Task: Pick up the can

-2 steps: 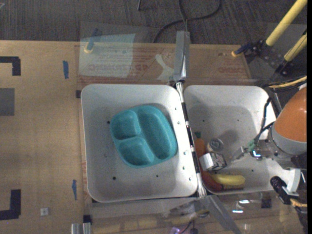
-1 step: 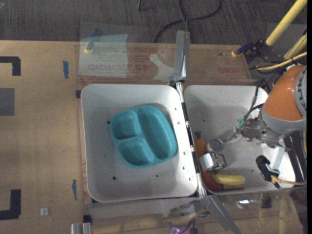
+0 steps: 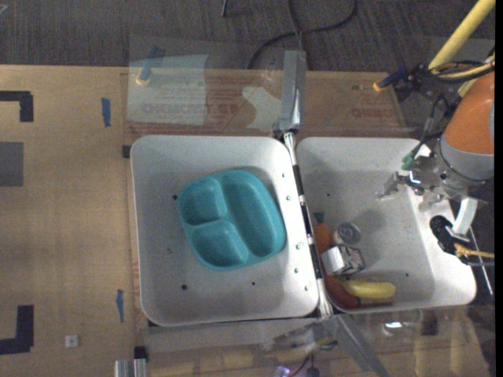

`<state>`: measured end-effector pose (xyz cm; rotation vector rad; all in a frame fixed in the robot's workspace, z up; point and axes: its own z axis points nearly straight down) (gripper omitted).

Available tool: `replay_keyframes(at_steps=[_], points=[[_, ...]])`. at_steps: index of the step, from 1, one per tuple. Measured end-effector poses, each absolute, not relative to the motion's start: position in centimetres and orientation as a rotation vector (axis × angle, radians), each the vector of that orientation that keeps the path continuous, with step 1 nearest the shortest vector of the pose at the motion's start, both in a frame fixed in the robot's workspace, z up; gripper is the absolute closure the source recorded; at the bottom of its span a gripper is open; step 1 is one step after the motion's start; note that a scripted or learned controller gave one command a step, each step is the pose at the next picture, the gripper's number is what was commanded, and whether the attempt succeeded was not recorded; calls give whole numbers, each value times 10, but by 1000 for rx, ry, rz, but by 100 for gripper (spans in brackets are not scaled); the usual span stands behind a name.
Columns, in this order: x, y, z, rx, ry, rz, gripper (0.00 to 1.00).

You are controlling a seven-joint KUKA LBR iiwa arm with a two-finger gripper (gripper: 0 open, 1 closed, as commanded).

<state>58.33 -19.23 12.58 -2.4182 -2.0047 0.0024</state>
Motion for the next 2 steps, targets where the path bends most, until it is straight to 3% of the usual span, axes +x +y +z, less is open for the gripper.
replay_keyframes(at_steps=[1, 2], points=[[584, -191, 134, -2413, -2010, 6, 100], [570, -181, 208, -2681, -1637, 5, 100]])
